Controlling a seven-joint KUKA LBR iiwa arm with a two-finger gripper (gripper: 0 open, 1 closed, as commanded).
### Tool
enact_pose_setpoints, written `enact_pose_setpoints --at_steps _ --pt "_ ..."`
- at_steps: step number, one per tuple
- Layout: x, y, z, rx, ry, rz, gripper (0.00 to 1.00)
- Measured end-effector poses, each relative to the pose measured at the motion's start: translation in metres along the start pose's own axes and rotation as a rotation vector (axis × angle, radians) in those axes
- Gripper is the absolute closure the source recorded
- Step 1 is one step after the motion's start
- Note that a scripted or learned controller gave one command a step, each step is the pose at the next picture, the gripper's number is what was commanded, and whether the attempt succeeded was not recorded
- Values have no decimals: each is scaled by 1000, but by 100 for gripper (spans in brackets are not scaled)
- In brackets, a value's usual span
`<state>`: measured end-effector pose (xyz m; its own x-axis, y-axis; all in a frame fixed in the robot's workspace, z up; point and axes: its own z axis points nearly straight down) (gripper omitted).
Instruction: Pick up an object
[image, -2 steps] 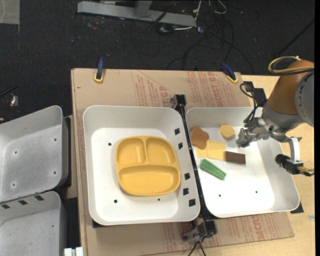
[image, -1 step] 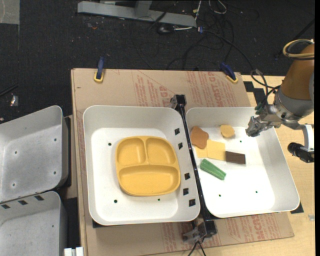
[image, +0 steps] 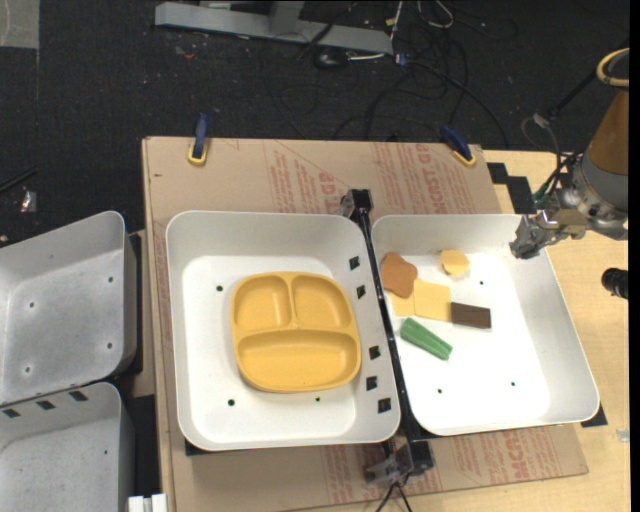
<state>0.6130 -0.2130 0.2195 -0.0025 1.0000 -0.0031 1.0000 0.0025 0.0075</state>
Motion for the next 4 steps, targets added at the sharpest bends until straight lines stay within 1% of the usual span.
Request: enact_pose_setpoints --at_steps 1,2,3,4 --pt "0 1 -27 3 1 0 100" --pt "42 -13 -29 8 4 -4 100" --pt "97 -35 -25 10 5 -4 100" --pt "150 -44 -12 10 5 -5 100"
